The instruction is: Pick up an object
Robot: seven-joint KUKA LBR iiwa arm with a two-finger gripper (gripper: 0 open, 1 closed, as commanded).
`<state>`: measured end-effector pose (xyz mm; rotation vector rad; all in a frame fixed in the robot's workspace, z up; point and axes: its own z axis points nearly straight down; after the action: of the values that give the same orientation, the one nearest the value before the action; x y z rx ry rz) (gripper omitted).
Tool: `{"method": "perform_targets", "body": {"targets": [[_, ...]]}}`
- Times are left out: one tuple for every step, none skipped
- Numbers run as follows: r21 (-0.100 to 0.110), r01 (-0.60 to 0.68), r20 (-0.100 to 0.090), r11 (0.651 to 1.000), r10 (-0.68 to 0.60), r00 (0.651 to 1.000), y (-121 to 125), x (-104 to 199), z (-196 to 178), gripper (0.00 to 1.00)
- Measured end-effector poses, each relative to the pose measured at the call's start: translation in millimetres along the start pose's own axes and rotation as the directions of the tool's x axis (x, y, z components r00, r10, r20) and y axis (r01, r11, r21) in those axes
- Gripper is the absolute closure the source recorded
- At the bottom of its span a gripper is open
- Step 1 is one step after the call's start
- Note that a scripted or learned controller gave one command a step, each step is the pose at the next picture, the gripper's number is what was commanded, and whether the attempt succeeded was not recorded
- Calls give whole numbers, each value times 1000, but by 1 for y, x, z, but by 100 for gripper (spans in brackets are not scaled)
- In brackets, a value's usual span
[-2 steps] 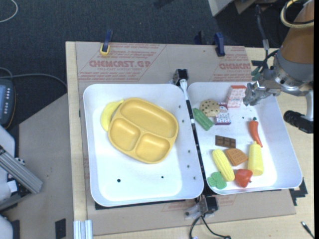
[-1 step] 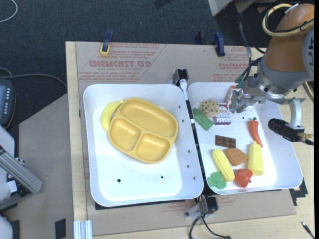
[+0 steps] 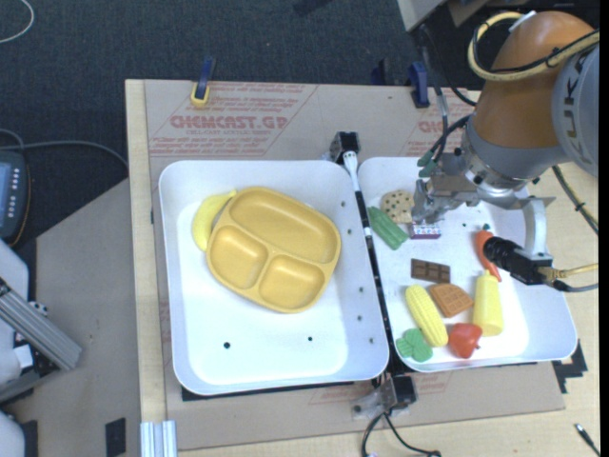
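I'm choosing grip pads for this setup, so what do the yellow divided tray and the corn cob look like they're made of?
The yellow divided tray looks like moulded plastic, smooth and faintly glossy: one even colour, rounded compartment edges, soft highlights. The corn cob looks like hard plastic toy food, uniformly yellow with a slight sheen, though it could be rubbery; the view cannot settle that.

A single fixed camera looked down at a slant from above the bench (image 3: 285, 112), taking in both bins left of and below the gripper (image 3: 425, 219).
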<state>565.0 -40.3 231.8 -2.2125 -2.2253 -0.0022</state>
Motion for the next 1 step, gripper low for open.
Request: {"method": "perform_targets", "body": {"targets": [[1,0,0,1000,0,1000,-25,52,-4,100]]}}
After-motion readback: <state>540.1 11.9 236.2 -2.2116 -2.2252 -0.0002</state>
